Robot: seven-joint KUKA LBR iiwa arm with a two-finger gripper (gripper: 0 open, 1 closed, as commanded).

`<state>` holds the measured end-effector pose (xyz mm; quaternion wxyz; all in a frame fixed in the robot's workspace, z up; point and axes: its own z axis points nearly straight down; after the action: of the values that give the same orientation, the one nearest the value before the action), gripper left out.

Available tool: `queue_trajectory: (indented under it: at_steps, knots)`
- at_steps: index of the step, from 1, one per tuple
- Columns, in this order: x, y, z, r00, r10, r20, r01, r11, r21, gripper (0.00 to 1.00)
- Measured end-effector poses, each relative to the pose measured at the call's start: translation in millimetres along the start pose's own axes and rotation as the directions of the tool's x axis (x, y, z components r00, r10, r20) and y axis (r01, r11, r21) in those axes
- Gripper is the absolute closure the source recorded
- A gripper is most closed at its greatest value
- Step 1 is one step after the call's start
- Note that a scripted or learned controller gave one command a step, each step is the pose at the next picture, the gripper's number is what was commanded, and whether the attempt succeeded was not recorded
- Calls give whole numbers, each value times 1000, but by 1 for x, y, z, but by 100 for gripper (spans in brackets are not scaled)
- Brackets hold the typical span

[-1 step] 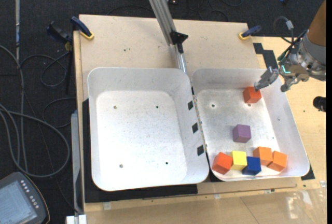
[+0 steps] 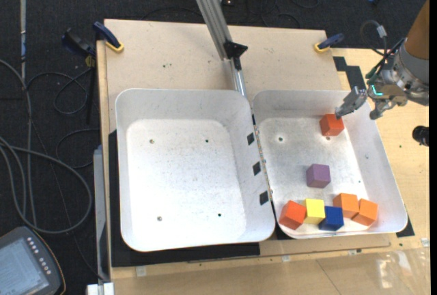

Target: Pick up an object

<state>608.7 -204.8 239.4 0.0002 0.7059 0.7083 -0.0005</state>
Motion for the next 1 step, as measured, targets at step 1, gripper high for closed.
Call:
queue_trajectory:
  at_steps: [1]
  knots:
    - [-1,1,64,1000,3,-2,-3,1000,5,0]
